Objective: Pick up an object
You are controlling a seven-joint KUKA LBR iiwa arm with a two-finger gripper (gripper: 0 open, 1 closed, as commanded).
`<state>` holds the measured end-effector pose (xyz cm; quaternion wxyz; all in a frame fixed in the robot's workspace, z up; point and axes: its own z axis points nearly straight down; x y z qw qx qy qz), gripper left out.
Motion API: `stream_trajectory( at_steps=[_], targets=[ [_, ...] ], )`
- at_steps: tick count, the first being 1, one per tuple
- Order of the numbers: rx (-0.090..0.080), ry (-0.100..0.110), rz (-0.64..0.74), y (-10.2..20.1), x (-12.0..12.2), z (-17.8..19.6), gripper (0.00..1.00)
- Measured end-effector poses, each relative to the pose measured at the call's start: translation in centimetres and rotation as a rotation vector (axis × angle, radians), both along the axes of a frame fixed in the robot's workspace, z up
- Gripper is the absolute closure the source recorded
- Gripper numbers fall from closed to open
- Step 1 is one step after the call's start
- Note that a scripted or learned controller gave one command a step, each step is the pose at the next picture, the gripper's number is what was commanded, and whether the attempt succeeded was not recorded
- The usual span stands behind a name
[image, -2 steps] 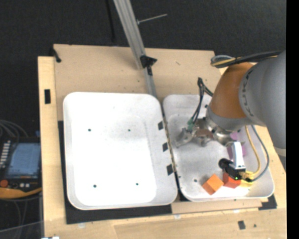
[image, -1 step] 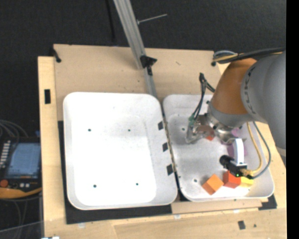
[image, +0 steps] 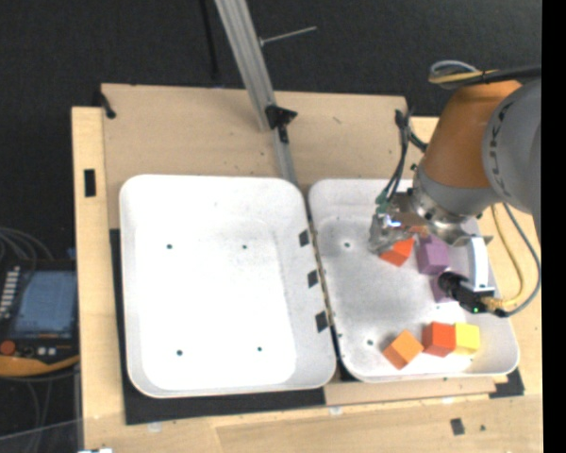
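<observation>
1. Far to the gripper's left lies the shallow white left bin point(image: 212, 281), its floor marked by a few dark dots.
2. A slanted grey metal pole point(image: 250, 59) rises up-left of the gripper, ending at the bins' shared edge.
3. The two-finger gripper point(image: 391, 237) hangs over the shallow white right bin point(image: 358, 291); I cannot tell how it is set, as the wrist hides it.
4. A small orange-red block point(image: 396, 252) sits directly under the gripper, touching it or just below; a grasp is not visible.
5. A purple block point(image: 431, 254) lies just right of it.
6. Well below the gripper sit an orange cube point(image: 404, 348), a red cube point(image: 440, 337) and a yellow cube point(image: 467, 337), side by side.
</observation>
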<state>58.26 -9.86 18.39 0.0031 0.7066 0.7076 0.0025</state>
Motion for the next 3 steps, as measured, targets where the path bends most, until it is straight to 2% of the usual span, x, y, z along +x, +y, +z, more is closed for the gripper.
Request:
stream_trajectory(
  at_steps=[1,3],
  targets=[
    [0.0,0.002,0.002,-0.1,0.2,3.7,1.0],
    [0.002,0.009,0.005,9.4,0.0,2.8,1.0]
  ],
)
